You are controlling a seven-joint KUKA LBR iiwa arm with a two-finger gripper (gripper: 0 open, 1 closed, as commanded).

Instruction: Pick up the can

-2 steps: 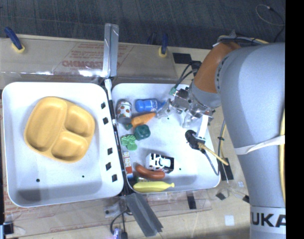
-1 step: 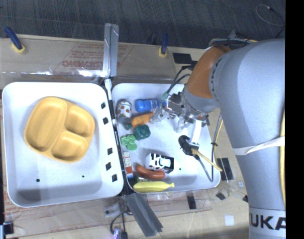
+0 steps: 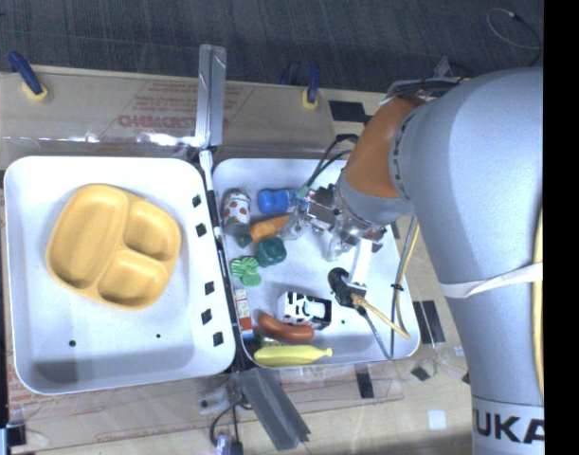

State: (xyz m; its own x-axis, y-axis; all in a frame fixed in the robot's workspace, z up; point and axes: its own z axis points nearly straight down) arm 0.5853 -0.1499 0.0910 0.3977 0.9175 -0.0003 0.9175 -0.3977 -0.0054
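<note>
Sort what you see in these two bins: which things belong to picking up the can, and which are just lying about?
Belongs to the job:
can
gripper

Just lying about:
yellow divided plate
blue bottle
carrot
teal toy
green leafy toy
sausage
banana

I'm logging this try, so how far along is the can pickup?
Nothing looks done: the can lies in the right bin by its left wall, beside the blue object. In hand: the gripper is over the bin, to the can's right. Left: reach, grasp, lift.
</note>
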